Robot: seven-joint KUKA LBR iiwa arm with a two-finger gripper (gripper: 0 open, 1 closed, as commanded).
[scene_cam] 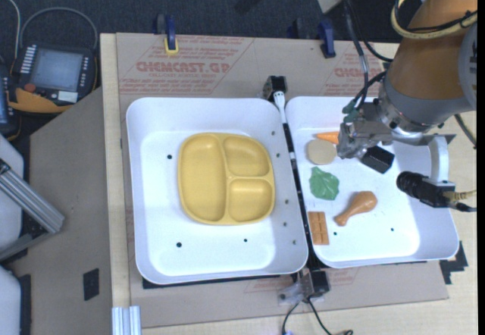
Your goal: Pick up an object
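Looks like the approach step: the gripper (350, 145) hangs low in the right bin (379, 250), honestly can't tell how its fingers are set. The round beige piece (320, 151) sits just left of them, carrot (327, 137) alongside, drumstick (356, 207) further below. Next it needs to center over one piece. The carrot's partly hidden.

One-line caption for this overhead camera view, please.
Claw hovers over right bin beside the carrot and cookie; yellow plate fills left bin.
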